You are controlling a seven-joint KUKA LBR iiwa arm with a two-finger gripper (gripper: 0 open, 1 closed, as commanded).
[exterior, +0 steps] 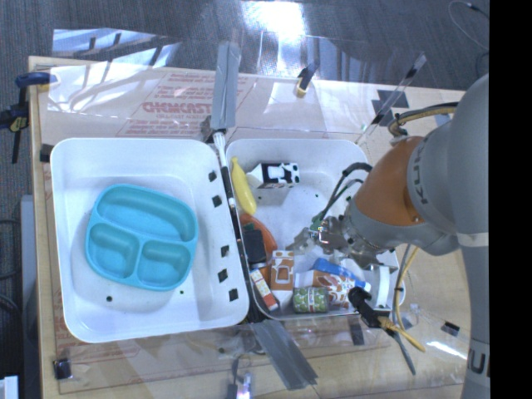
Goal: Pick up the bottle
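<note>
Green bottle [314, 300] lies in right bin's [332, 152] near corner, below arm's wrist [357, 239].

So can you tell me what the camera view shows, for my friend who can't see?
A grey arm with an orange band reaches over the right white bin, crowded with small items including a yellow banana. The left white bin holds a blue divided plastic tray.

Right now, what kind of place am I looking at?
Probably a robotics lab test bench: a grey arm reaches over two white bins, one holding a blue tray, the other a jumble of toy food and a bottle.
</note>
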